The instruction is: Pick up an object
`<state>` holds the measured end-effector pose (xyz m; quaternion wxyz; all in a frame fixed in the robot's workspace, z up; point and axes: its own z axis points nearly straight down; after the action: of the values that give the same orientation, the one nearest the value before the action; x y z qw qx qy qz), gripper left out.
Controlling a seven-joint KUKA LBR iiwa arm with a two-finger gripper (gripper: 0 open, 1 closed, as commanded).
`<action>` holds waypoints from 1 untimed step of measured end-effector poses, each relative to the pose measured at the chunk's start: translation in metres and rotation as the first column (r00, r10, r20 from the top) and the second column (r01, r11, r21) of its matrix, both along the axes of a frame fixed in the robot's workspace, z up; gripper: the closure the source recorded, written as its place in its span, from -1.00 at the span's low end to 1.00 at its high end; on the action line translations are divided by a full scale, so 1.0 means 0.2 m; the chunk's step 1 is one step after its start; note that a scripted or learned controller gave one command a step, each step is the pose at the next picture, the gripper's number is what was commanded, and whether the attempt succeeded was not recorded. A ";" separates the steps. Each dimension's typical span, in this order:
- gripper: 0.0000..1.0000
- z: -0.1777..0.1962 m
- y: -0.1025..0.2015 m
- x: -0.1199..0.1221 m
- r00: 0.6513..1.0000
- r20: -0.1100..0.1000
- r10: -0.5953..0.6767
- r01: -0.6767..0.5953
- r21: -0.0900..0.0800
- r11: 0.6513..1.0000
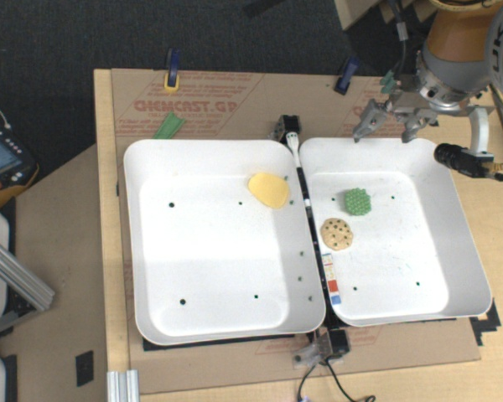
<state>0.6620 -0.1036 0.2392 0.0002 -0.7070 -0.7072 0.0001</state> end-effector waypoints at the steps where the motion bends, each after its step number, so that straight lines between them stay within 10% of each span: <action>1: -1.00 1.17 0.41 -0.13 1.000 0.022 0.007 -0.007 0.000 1.000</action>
<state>0.6358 -0.0220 0.4732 -0.0075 -0.7045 -0.7096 -0.0076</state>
